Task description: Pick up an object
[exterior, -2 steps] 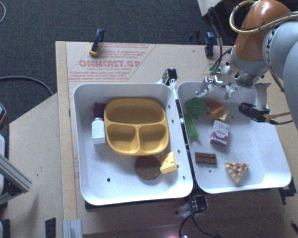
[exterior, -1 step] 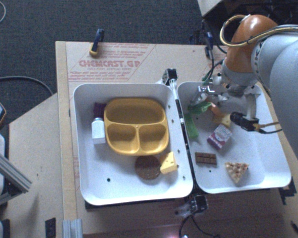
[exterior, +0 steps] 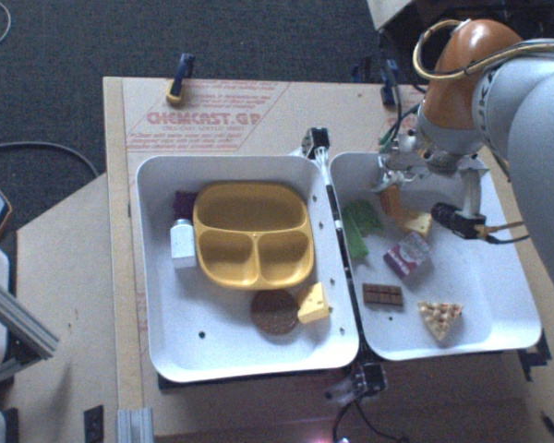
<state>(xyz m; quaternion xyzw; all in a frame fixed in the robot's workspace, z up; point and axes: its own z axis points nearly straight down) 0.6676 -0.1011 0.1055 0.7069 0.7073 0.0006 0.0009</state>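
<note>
The end effector hangs low over the right bin's far-left corner; whether it grips anything I cannot tell. Just below it lie a small orange piece and a yellow block, with a flat green strip running lengthwise beside the shared wall. All look like rigid plastic toys.

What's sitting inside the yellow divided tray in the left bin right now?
The yellow tray shows three bare compartments with nothing in them. Whatever lies beneath it on the left bin floor is covered.

yellow tray, green leaf, brown chocolate.
</note>
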